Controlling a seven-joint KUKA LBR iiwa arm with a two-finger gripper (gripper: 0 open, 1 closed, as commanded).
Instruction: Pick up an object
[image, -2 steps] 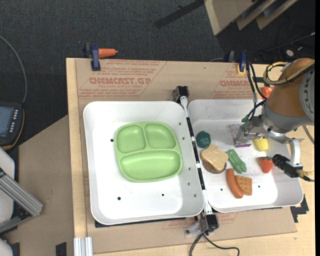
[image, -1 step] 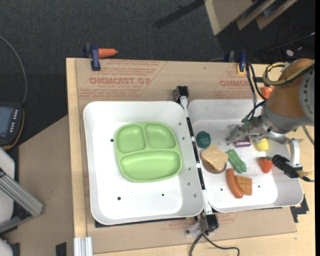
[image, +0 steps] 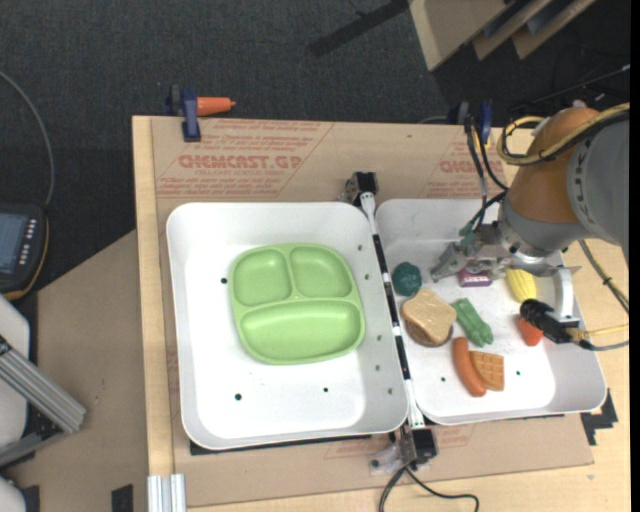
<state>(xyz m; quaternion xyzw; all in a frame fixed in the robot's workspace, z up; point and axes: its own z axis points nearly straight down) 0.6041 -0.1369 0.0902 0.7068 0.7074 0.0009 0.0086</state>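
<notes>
My claw hangs low over the far part of the right bin, right above a small purple piece. I judge this to be the reach-and-descend step, with the purple piece as the likeliest target. Nothing shows as lifted. From this slant I cannot tell how far my claw is open, or whether it has hold of anything.

The next move calls for closing squarely on the purple piece and lifting straight up. The yellow corn cob lies just beside it and could be knocked.

My wrist hides most of the purple piece, so its shape is unclear. A small red piece near the bin's right wall is too small to name. The bread slice, waffle and dark green lump lie nearer the divider. The green divided plate sits alone in the left bin.
</notes>
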